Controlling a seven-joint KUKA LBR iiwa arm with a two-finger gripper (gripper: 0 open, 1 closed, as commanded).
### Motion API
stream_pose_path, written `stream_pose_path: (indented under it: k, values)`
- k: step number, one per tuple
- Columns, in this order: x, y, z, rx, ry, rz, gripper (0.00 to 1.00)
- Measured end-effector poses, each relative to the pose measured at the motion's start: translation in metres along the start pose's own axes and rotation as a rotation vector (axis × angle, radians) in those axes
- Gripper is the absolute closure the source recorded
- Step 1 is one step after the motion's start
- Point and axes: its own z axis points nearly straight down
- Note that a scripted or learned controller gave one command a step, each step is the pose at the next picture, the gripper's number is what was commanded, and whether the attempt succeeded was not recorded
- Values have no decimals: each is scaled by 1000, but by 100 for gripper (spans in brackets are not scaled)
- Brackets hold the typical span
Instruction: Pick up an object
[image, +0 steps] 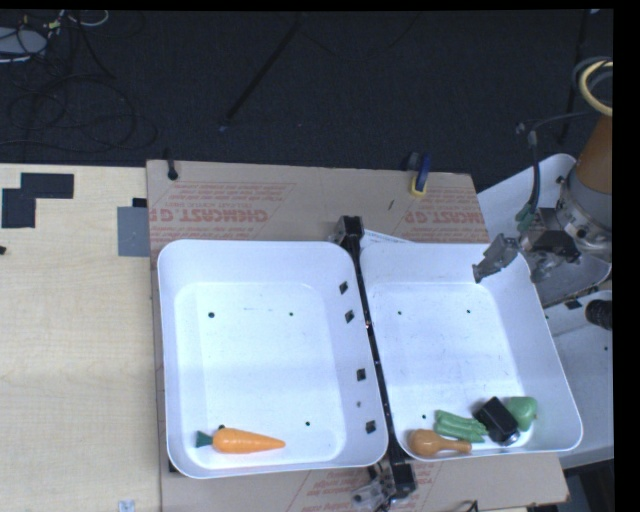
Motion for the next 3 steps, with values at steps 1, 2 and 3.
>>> stream_pose_path:
  k: [1,2,3]
  values:
    - [39,58,167,14,4,-3,0]
    - [102,67,95,-6,2,-7,0]
    - [98,65,89,3,1,-2,100]
